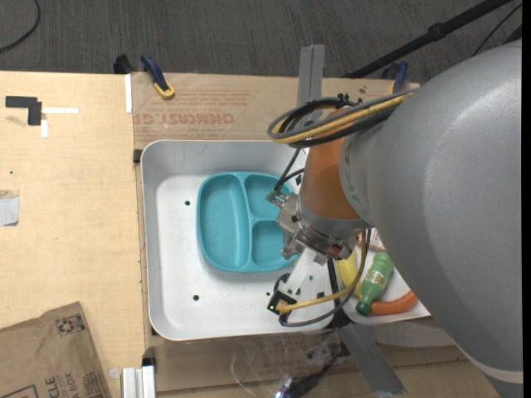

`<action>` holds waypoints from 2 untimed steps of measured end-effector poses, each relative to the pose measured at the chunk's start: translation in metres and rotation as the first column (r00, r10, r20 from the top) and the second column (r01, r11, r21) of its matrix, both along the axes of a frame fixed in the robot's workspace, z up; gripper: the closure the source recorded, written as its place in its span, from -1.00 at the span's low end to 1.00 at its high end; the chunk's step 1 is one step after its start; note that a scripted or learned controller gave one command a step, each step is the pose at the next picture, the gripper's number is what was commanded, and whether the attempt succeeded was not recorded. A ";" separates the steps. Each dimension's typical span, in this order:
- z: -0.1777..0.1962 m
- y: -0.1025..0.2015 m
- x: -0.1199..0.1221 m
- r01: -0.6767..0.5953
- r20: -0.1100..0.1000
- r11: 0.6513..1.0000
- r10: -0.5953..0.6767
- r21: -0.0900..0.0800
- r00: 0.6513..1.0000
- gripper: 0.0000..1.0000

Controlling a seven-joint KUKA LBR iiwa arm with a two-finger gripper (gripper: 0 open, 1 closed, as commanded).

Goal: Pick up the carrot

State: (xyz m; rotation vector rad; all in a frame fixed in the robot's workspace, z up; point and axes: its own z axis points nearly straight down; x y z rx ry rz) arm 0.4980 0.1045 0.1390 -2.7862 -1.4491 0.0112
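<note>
Grey arm looms nearest, its wrist hiding the claw, whose opening I cannot tell, over the teal tray's edge; the carrot lies ungrasped in the right bin beside a green bottle, so this looks like the approach: next, shift across and descend.
</note>
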 end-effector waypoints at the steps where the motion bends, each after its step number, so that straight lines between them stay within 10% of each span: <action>1: 0.086 -0.008 0.008 -0.096 0.002 0.995 0.096 0.000 0.995 1.00; 2: 0.133 0.002 -0.020 -0.001 0.003 1.000 0.001 -0.001 1.000 1.00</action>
